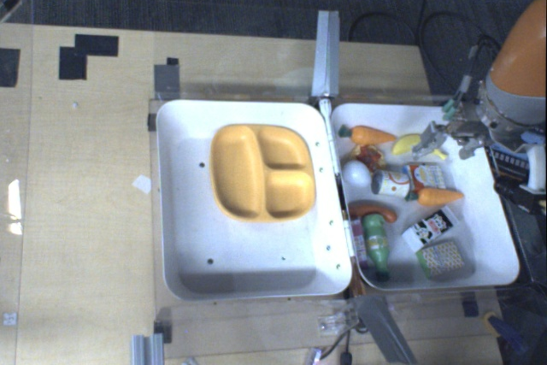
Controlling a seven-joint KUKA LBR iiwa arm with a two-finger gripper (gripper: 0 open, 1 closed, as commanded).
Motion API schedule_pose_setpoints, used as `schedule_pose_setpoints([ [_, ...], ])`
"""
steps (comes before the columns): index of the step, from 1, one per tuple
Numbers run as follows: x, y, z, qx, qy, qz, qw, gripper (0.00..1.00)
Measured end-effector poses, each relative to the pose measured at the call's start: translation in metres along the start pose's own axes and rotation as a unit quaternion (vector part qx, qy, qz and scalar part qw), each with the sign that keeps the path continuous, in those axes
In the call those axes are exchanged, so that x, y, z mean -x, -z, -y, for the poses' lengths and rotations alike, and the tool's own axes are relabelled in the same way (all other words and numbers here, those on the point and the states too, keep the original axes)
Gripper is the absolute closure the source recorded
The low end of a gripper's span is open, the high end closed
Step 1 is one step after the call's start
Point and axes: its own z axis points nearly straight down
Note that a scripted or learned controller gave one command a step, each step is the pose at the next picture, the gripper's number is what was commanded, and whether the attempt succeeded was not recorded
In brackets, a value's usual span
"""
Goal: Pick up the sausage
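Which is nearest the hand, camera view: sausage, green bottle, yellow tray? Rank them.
From the hand, at the right bin's upper right:
1. Sausage, right bin, lower left of the hand.
2. Green bottle, just below the sausage.
3. Yellow tray, left bin.
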Motion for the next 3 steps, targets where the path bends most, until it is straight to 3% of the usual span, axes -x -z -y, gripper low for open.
schedule_pose_setpoints([
  [1,-0.062,-0.051,0.097,0.000,0.117,0.000,0.9932,0.00],
  [2,-0.036,-0.107,0.045,0.013,0.135,0.004,0.9908,0.00],
  [3,0.006,-0.081,0.018,0.001,-0.103,0.000,0.9946,0.00],
])
